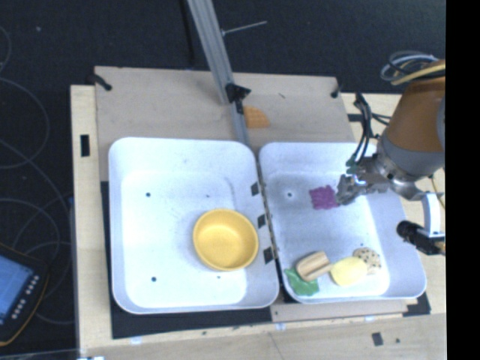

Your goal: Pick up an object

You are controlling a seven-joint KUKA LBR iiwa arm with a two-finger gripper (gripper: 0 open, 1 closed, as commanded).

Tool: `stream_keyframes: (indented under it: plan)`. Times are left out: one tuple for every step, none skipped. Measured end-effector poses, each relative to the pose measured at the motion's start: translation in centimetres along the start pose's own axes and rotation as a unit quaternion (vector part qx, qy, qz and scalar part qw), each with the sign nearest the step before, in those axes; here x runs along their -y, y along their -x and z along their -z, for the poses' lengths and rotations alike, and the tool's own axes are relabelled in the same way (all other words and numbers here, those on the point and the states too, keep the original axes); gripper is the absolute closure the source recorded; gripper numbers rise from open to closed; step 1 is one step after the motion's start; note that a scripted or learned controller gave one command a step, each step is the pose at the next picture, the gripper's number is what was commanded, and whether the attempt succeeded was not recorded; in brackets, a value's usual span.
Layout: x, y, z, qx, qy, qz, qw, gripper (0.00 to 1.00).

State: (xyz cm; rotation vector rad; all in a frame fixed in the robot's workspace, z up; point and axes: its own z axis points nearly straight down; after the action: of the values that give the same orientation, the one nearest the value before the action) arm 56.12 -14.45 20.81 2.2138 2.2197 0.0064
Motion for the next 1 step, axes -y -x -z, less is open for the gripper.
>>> stream_keyframes:
  plan:
    - [-0.42,-6.32,0.66,-0.002,-0.002,0.003,1.0000,1.00]
